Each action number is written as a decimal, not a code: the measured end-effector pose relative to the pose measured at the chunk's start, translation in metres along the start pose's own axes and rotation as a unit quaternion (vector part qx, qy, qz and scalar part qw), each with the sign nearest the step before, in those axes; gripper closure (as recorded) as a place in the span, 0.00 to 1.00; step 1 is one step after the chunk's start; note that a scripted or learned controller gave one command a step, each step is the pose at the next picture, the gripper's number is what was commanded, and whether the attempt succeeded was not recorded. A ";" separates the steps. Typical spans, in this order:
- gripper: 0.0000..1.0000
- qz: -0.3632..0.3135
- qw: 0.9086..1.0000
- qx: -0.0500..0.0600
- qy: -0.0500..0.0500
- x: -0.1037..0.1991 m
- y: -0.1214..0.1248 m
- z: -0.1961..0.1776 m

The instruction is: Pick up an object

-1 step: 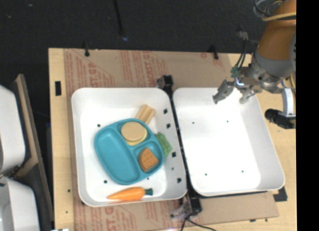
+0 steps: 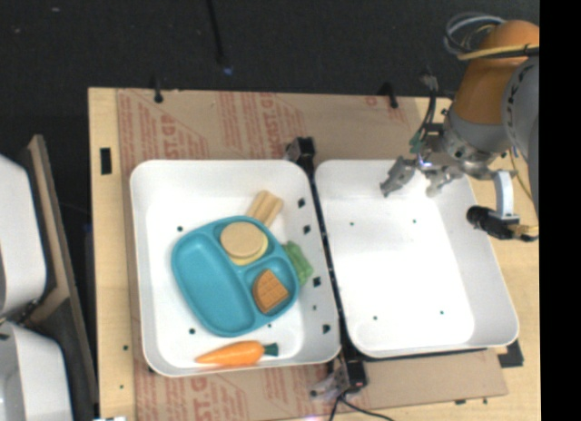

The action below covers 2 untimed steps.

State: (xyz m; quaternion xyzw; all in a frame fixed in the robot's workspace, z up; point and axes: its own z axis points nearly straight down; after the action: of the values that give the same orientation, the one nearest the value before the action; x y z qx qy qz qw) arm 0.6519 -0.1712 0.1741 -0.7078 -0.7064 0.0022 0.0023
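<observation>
So here's where we're at: the gripper (image 2: 417,179) hangs over the far edge of the right bin (image 2: 408,319), fingers spread apart with nothing between them, and all the stuff worth grabbing sits over in the left bin (image 2: 150,220). We've got a blue divided tray (image 2: 213,288) in the middle of that bin with a round tan cookie-looking piece (image 2: 244,240) in one compartment and a brown waffle-ish square (image 2: 270,291) in another. A wooden block (image 2: 265,206) pokes out from behind the tray's far edge, something green (image 2: 300,263) is wedged beside the tray toward the divider between bins (hard to say what it is, the view's too coarse there), and a toy carrot (image 2: 234,353) lies on its own along the near wall. If we're picking a target, we'd go for the carrot: it's apart from the tray, lying flat, and skinny enough to pinch across its width. The trick is to line the fingers up crosswise to its long axis and come straight down around the fat orange middle, not the leafy tip. It's close to the bin wall though, so we'd watch that the near finger doesn't land on the rim. Anything in the tray looks riskier, since the compartment walls could block the fingers.
</observation>
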 end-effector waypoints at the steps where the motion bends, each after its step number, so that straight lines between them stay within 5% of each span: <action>1: 0.00 -0.001 1.000 -0.004 0.000 0.002 0.001 -0.017; 2: 0.00 0.000 1.000 -0.003 -0.001 -0.027 -0.006 -0.006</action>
State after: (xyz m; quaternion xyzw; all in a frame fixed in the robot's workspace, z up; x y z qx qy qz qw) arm 0.6459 -0.1983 0.1804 -0.7080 -0.7062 0.0004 -0.0004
